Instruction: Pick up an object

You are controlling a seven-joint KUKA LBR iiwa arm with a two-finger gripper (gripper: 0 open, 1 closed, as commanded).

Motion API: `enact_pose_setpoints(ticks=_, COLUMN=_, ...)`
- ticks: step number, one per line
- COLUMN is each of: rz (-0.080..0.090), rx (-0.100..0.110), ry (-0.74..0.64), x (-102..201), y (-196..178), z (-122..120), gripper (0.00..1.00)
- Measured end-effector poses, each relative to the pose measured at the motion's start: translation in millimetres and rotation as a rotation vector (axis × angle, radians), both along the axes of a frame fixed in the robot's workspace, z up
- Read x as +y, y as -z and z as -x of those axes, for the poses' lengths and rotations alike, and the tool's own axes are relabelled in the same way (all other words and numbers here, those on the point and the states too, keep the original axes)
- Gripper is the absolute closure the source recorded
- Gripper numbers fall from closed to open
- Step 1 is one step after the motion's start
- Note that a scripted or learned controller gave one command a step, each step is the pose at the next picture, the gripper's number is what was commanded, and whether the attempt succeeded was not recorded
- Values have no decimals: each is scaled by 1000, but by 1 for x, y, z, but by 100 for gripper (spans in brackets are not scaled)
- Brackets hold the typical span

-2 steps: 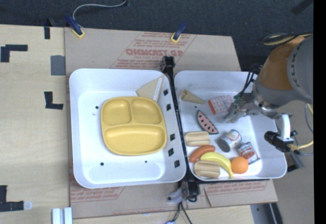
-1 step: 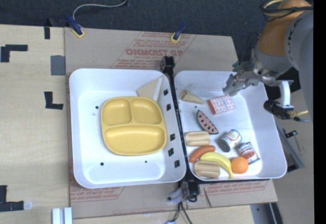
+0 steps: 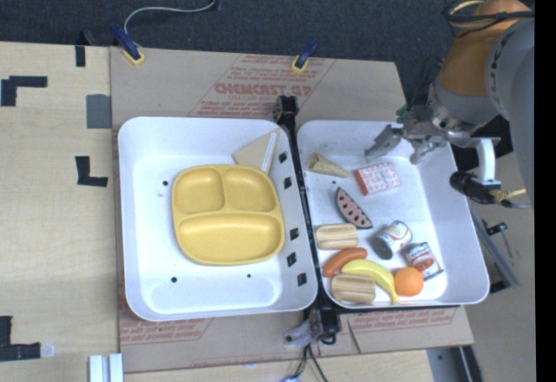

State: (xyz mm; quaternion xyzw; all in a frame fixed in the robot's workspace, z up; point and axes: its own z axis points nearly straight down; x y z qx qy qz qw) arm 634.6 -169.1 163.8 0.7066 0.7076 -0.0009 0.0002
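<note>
Toy food is lying untouched in the right bin (image 3: 452, 189), the red-and-white carton (image 3: 379, 178) nearest; the gripper (image 3: 403, 144) is hovering just beyond that carton, fingers spread wide, nothing grasped yet, so picking is pending

I see my arm (image 3: 486, 42) reaching in from the right, its orange band bent over at the upper right and the grey wrist angled down and leftward. My gripper (image 3: 401, 146) hangs at the end, its two fingers (image 3: 380, 146) splayed apart and pointing down-left, with nothing between them.
</note>
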Motion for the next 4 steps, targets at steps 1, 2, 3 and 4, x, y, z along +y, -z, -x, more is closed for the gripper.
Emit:
enact_pose_setpoints(ticks=1, rz=0, rx=-4, ry=-1, x=45, y=78, z=-35, gripper=0)
enact_pose_setpoints(ticks=2, rz=2, rx=-3, ry=0, x=51, y=78, z=-34, gripper=0)
enact_pose_setpoints(ticks=3, rz=1, rx=-2, ry=0, x=68, y=78, z=-33, gripper=0)
enact_pose_setpoints(ticks=4, rz=0, rx=-2, ry=-1, x=63, y=78, z=-34, gripper=0)
